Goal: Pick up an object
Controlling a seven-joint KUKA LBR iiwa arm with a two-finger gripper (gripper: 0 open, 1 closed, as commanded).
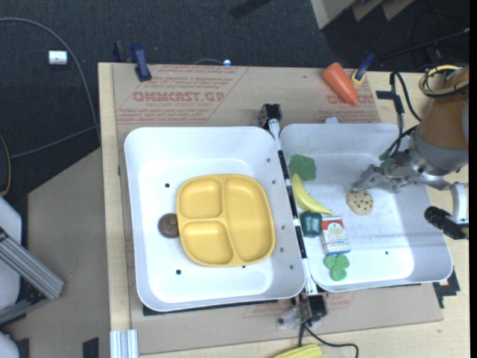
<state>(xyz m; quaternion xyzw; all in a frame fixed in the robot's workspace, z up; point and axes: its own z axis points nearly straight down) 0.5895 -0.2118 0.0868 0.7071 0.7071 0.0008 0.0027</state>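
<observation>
Arm: the grey arm with its orange band (446, 121) enters from the right and reaches over the right bin.
Hand: the hand (367, 180) sits low over the right bin's upper middle, fingers pointing left; whether they are spread or closed cannot be told. Nothing is seen between them.
Cookie: a round chocolate-chip cookie (361, 201) lies on the right bin's floor just below and beside the hand's tip.
Right bin: the right bin (417, 253) also holds, along its left wall, a green leaf-shaped item (302, 167), a banana (305, 198), a small dark green block (311, 224), a small red and white carton (336, 236) and a green clump (337, 266).
Left bin: the left bin (149, 162) carries a yellow divided tray (224, 220) at its centre, with a brown disc (169, 225) touching the tray's left edge.
Counter: an orange carrot-shaped item (341, 84) lies on the counter (190, 95) behind the right bin.
</observation>
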